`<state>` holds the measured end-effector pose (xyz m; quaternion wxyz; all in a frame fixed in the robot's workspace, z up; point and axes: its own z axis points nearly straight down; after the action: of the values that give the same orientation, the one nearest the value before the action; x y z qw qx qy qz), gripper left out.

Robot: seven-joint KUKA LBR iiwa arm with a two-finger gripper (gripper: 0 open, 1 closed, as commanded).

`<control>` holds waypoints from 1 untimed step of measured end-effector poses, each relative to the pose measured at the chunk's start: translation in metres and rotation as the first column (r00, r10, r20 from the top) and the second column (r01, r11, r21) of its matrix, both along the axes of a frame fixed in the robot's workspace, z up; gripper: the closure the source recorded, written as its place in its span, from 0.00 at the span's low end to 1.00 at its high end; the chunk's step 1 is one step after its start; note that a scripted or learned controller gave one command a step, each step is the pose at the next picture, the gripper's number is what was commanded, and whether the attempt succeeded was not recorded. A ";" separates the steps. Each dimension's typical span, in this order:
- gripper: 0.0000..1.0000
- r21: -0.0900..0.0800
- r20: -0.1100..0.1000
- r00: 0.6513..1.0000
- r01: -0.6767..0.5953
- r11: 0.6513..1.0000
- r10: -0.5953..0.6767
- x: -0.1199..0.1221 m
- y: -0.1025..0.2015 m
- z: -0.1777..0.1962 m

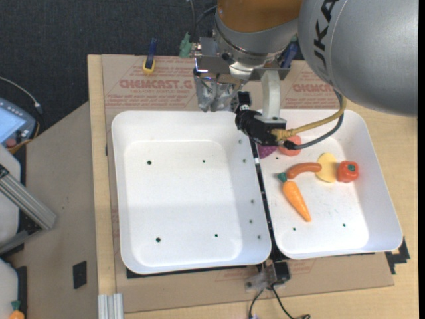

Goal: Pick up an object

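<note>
Two shallow white bins sit side by side on the table [99, 178], and the gripper [216, 98] hangs above the far rim of the left bin [133, 178], near the corner where the bins meet. Whether it is released or clenched I cannot tell: the metal parts blur together against the cardboard backing. Nothing can be seen held there.

Just beside it, toward the right bin [372, 205], a black fitting [255, 126] with a yellowish hose [322, 126] reaches down over the divider between the bins. A purple object [268, 151] and a pink one [291, 145] lie partly hidden under that fitting, at the right bin's far left corner.

Further out, in the middle of the right bin, lie a reddish-orange sausage shape [301, 170], a pale yellow piece [327, 167] touching it, and a red tomato-like toy [347, 171] just beside the yellow piece. An orange carrot [297, 200] lies nearer the front, tilted, with its green end pointing toward the sausage.

Above all this the arm's orange band [255, 2] and grey body [362, 38] fill the top right.
</note>
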<state>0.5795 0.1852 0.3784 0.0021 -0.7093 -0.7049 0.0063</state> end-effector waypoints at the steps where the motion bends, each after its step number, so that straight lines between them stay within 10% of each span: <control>1: 1.00 0.001 -0.007 1.000 -0.008 1.000 0.008 -0.056 0.040 -0.223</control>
<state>0.5239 0.2251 0.1554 0.0047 -0.7063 -0.7079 0.0084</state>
